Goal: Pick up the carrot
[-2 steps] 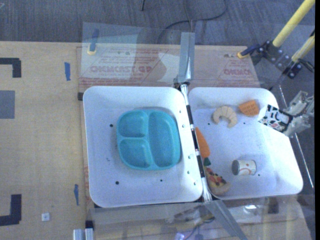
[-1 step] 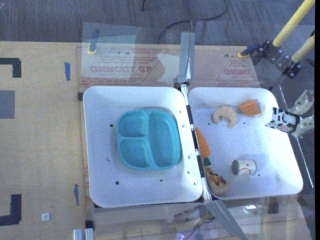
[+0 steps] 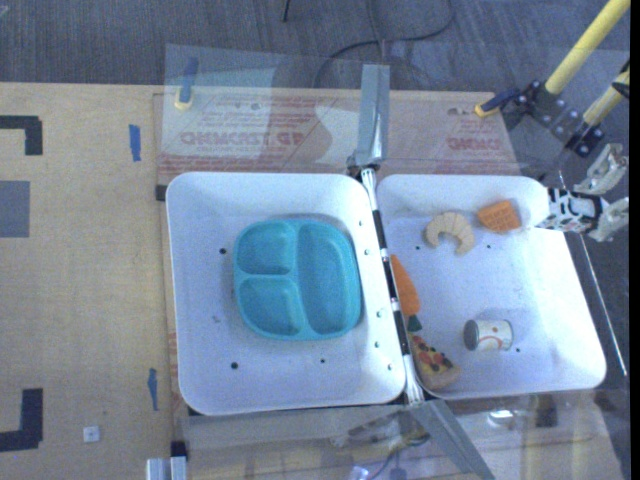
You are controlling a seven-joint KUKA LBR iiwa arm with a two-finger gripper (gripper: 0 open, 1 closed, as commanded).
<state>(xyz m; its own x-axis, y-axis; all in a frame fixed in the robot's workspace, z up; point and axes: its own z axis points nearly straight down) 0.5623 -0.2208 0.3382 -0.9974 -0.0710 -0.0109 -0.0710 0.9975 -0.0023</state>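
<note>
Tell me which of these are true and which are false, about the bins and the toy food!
1. The carrot lies in the right bin, along its left wall. True.
2. The blue plate sits in the right bin. False: it sits in the left bin.
3. The croissant lies next to an orange piece. True.
4. The gripper is over the carrot. False: it is at the right bin's right edge, far from the carrot.

The teal plate and white bins look smooth plastic, the bench matt wood.
</note>
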